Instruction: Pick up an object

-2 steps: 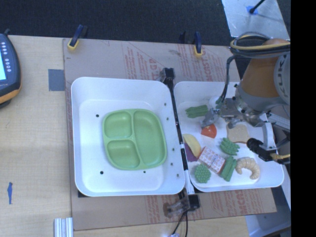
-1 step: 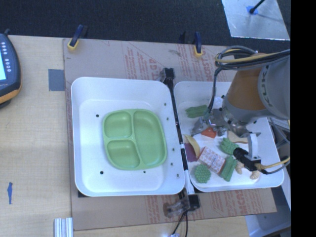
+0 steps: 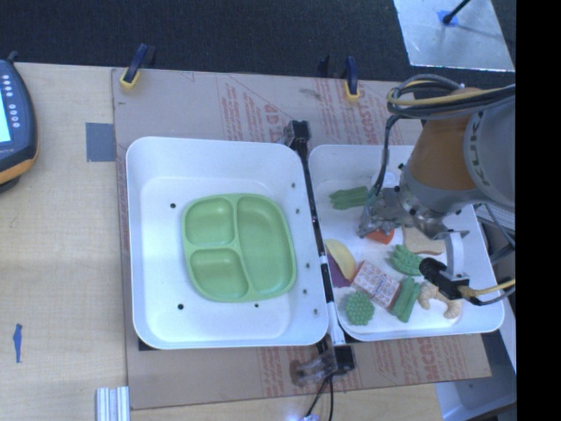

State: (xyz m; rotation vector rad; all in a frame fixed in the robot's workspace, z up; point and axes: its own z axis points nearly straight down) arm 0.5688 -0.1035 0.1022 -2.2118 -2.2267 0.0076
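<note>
My gripper (image 3: pixel 379 219) hangs low over the middle of the right bin (image 3: pixel 491 323), beneath the grey arm with its orange band (image 3: pixel 443 156). A small orange-red piece (image 3: pixel 379 233) lies right under the gripper's tip, partly hidden by it; I cannot tell whether it is being touched. Around it lie a green piece (image 3: pixel 351 197) to the upper left, a yellow wedge (image 3: pixel 340 257), a pink-and-white block (image 3: pixel 375 281), a round green piece (image 3: pixel 358 308), a green stick (image 3: pixel 405 298), a leafy green piece (image 3: pixel 405 260) and a tan figure (image 3: pixel 436 298).
The left bin (image 3: pixel 149 235) holds a light green divided plate (image 3: pixel 237 246). A black divider strip (image 3: pixel 311 217) runs between the bins. Yellow and black cables (image 3: pixel 438 90) loop above the arm. A handheld pendant (image 3: pixel 13 121) sits at the bench's far left.
</note>
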